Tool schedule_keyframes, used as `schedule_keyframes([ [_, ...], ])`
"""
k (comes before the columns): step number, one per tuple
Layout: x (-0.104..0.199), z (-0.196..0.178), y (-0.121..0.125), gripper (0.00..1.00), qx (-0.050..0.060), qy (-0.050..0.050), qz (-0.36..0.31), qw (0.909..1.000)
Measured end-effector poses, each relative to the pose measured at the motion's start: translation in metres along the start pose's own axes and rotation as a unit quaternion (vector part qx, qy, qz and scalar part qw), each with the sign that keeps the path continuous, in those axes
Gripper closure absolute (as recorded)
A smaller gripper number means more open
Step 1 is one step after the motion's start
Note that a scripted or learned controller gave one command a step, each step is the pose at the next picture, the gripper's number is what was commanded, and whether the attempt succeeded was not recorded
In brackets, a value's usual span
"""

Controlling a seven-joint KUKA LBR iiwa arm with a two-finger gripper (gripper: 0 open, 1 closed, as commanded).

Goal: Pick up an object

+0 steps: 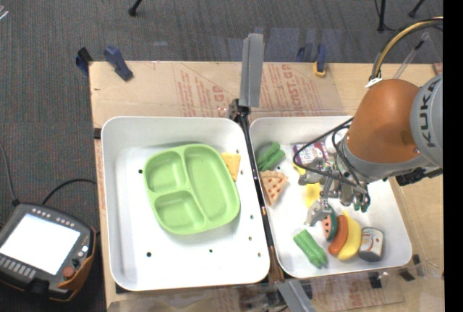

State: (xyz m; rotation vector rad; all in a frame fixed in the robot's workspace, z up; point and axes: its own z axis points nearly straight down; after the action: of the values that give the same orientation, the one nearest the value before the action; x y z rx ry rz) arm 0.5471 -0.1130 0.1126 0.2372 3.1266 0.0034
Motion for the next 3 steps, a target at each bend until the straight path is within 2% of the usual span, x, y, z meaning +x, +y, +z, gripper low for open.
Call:
schedule_keyframes([
  [1, 0.006, 0.026, 0.004, 0.0, 0.001, 0.004, 0.065, 0.9979],
  [2, 0.005, 0.016, 0.005, 1.0, 0.001, 0.004, 0.063, 0.998],
  [3, 0.006, 0.016, 0.006, 0.0, 0.001, 0.004, 0.062, 0.9981],
])
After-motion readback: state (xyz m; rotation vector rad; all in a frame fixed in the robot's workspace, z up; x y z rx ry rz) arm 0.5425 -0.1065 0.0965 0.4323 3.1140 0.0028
